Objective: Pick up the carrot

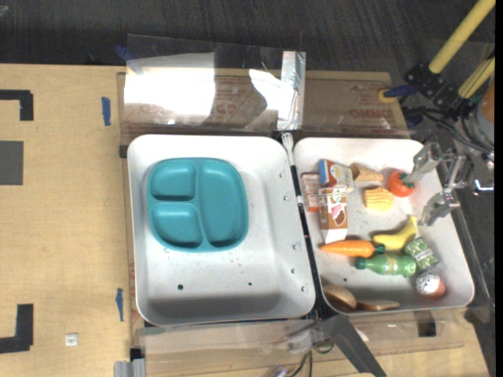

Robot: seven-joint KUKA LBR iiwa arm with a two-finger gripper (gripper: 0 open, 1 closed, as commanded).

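Note:
The carrot (349, 247) is orange with a green stub at its right end. It lies flat in the right bin (460, 246), toward the front left, tip pointing left. My gripper (430, 185) hovers at the bin's far right side, well behind and to the right of the carrot. Its two metal fingers (424, 162) stand apart, so it is open, with nothing between them. A red tomato toy (402, 184) sits just left of the fingers.
Beside the carrot lie a yellow banana (397, 236) and a green bottle (388, 266). Cartons (333, 196), a yellow block (378, 199) and a brown piece (350, 298) share the bin. The left bin (267, 281) holds a teal divided plate (198, 203).

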